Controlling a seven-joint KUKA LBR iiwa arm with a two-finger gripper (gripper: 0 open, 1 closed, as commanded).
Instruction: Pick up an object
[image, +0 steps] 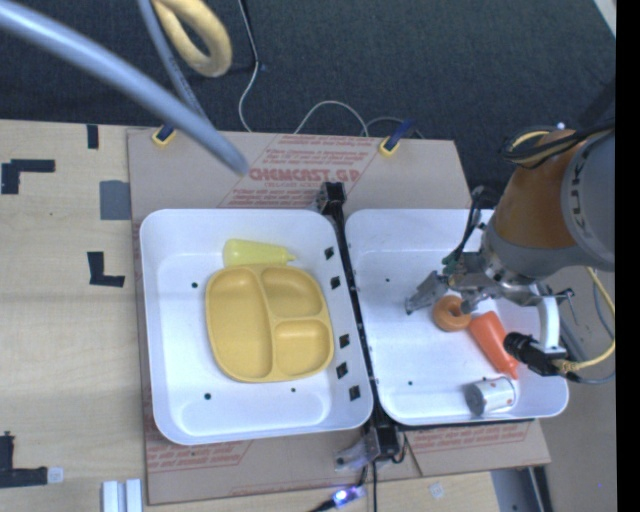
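Note:
In the right bin (400, 380) lie an orange ring (450, 313), an orange carrot-shaped piece (493, 343) and a small grey-and-white cylinder (490, 397). My gripper (447, 300) hangs low over the orange ring, open. One dark finger (421, 296) juts out to the ring's left, and the other side sits just right of the ring. The ring rests on the bin floor, right at the fingertips and partly covered by them. The carrot piece lies right beside the ring, on its right.
The left bin (175, 400) holds a yellow divided plate (268, 324) with a pale yellow piece (258, 251) behind it. A black divider (345, 310) runs between the bins. The arm's orange band (535, 205) looms over the right bin's far right corner.

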